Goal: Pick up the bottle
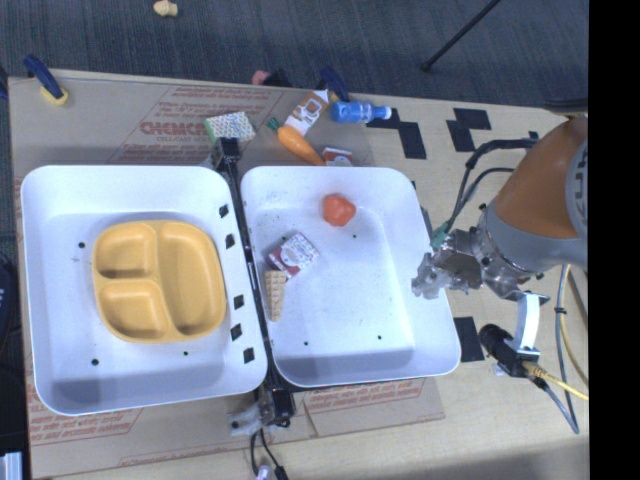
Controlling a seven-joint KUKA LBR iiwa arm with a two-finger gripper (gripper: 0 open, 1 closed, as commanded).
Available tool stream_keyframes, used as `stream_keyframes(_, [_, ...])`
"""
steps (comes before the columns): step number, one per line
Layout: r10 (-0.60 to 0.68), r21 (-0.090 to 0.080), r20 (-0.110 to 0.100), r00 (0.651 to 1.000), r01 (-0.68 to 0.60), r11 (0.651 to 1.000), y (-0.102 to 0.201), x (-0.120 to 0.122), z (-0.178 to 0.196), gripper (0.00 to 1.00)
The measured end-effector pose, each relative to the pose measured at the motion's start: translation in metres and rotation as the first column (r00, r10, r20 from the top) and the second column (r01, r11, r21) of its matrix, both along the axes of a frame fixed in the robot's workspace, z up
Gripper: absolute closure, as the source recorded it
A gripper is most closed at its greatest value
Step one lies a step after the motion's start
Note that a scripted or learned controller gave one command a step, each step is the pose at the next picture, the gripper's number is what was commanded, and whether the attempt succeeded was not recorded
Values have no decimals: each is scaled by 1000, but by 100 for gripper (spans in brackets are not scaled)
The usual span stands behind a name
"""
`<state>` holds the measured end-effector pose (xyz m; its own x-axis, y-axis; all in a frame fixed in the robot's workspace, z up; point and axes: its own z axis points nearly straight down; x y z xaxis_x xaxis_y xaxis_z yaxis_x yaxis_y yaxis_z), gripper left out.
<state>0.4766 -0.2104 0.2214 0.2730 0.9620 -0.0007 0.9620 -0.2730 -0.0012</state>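
Bottle [357,112]: camera view places it on the cardboard bench top [120,118], outside both bins, just beyond the far rim of the right bin [432,308]. It lies on its side, blue body to the left, pale neck or cap end pointing right. A second small container with an orange and white label [309,111] lies just to its left, and an orange carrot-like item [299,145] lies near that, closer to the bin rim.

Handling estimate: the bottle appears to be a small plastic one, so probably light and fairly stiff, with a smooth, rounded wall that may slip or roll when pushed from one side. Recommended grasp: across the middle of the blue body, fingers closing at right angles to its long axis. Avoid the narrow cap end, which offers less surface.

Gripper [430,276]: located at the right edge of the right bin, well apart from the bottle, which sits farther away and to the left. Finger state cannot be told from this view; the tips are blurred against the bin wall. No object is visible between them.

Right bin contents: a red round item [338,209], a crumpled wrapper [293,253] and a cone-shaped piece [274,294]. Left bin [40,268]: a yellow divided tray [158,279].
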Motion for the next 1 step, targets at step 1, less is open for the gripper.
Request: stream_keyframes(1, [33,2,-3,999,-33,999,37,-1,-40,100])
